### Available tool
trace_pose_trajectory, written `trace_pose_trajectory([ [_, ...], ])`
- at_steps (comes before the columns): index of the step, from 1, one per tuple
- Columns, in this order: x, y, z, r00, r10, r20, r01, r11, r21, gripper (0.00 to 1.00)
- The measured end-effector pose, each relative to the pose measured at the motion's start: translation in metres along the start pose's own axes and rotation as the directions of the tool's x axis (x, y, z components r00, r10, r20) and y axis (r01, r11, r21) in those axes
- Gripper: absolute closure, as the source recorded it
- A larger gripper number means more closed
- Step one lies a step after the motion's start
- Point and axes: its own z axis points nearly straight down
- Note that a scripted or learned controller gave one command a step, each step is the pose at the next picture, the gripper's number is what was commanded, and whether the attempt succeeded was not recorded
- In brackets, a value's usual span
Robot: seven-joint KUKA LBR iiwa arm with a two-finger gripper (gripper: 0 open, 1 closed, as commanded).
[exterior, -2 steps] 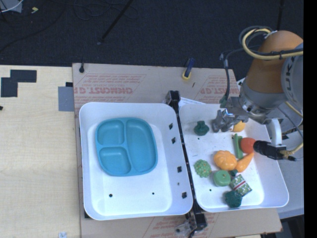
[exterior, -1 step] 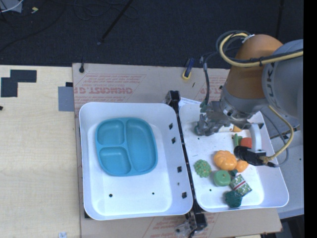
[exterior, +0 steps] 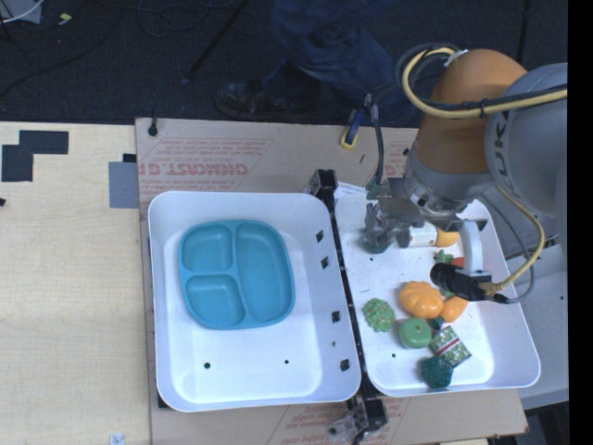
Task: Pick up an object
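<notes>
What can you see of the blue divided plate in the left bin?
The blue divided plate is a light blue, plastic-looking tray with rounded corners and three compartments: two across its upper half and one larger below. It lies flat and face up on the floor of the left bin, toward that bin's upper left, turned slightly off square. Nothing lies in it or touches it. The gripper is over the right bin, well apart from it.

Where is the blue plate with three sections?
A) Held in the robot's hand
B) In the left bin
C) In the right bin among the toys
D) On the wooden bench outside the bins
B: the blue divided plate lies flat inside the left bin, apart from the toys in the right bin.
</notes>
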Motion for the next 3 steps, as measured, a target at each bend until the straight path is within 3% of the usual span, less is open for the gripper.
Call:
trace_pose_trajectory([
  [1, 0.009, 0.001, 0.019, 1.000, 0.001, 0.001, -0.001, 1.000, 0.004, 1.00],
  [2, 0.006, 0.000, -0.002, 1.000, 0.001, 0.001, -0.001, 1.000, -0.001, 1.00],
  [3, 0.002, -0.009, 0.005, 1.000, 0.003, 0.001, -0.003, 1.000, 0.003, 1.00],
])
